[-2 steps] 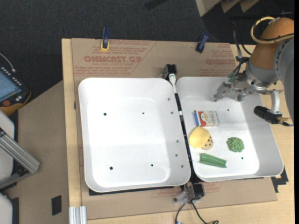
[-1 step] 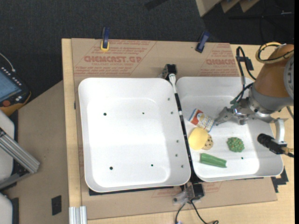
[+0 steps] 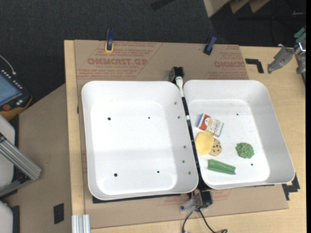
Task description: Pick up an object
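Note:
The right bin (image 3: pixel 265 108) holds several small objects in its near-left part. A red, white and blue packet (image 3: pixel 210 124) lies close to the divider. Just in front of it sits a yellow rounded piece (image 3: pixel 204 142), touching a speckled cookie (image 3: pixel 216 149). A bumpy green ball like a broccoli head (image 3: pixel 245 150) lies alone to the right. A long green vegetable (image 3: pixel 221 167) rests near the bin's front wall.
The left bin (image 3: pixel 97 130) adjoins the right one along a black centre strip (image 3: pixel 187 125). Both stand on a cardboard sheet (image 3: pixel 146 57) held by two blue clamps (image 3: pixel 109 40) (image 3: pixel 210 43). A grey metal part (image 3: pixel 282 58) sticks in at the far right.

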Action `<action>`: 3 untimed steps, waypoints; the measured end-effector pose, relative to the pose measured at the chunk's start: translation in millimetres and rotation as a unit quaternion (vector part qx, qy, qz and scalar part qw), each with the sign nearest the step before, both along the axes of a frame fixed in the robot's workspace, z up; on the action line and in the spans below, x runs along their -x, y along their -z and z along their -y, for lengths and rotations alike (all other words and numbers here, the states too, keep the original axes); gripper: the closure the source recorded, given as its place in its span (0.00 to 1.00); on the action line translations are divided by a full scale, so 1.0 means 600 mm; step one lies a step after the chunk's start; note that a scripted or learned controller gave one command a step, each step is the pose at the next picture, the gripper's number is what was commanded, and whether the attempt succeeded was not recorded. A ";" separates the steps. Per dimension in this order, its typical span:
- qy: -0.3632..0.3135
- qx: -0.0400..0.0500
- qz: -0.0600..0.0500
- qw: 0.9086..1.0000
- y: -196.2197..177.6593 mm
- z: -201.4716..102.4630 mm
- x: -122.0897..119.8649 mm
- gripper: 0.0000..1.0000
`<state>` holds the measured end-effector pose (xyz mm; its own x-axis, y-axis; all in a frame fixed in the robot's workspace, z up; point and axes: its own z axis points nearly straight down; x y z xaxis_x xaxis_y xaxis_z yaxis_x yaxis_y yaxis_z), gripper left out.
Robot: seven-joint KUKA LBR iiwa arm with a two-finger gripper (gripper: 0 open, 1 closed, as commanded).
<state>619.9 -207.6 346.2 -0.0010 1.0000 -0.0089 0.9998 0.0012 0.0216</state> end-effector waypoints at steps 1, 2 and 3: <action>0.000 -0.001 0.001 1.000 -0.292 -0.030 0.100 0.00; 0.000 -0.002 -0.007 1.000 -0.291 -0.031 0.097 1.00; 0.001 -0.002 -0.007 1.000 -0.318 -0.014 0.123 1.00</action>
<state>546.3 -199.3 536.9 0.0013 1.0000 -0.0041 1.0000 -0.0012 0.0069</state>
